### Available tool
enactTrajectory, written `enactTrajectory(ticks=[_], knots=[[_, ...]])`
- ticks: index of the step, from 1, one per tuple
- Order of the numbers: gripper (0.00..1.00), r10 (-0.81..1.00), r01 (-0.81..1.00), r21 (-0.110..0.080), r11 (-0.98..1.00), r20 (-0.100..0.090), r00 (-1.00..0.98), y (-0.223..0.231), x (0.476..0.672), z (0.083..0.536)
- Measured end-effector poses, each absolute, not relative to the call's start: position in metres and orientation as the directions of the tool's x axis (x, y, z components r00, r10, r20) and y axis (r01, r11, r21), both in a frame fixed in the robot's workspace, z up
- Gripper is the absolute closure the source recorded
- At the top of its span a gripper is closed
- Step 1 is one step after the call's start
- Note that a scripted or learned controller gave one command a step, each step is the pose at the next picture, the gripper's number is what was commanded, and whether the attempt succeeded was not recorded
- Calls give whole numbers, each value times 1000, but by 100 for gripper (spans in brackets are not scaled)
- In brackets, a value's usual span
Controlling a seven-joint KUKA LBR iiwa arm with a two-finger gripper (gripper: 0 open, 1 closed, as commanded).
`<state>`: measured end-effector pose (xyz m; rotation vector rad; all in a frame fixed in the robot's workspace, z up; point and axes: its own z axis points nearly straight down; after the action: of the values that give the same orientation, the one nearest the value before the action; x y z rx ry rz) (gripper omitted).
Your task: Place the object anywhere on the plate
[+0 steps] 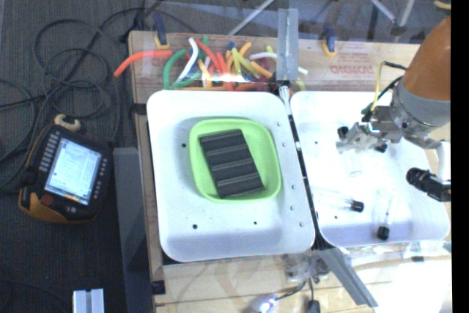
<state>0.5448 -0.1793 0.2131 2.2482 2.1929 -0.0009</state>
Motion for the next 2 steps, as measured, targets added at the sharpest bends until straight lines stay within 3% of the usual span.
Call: enactTrajectory(ticks=[1, 2], knots=[[0, 1000, 1000, 0, -25, -1, 25, -179, 545, 213], [0, 999, 999, 1, 44, -2, -44, -213, 601, 236]])
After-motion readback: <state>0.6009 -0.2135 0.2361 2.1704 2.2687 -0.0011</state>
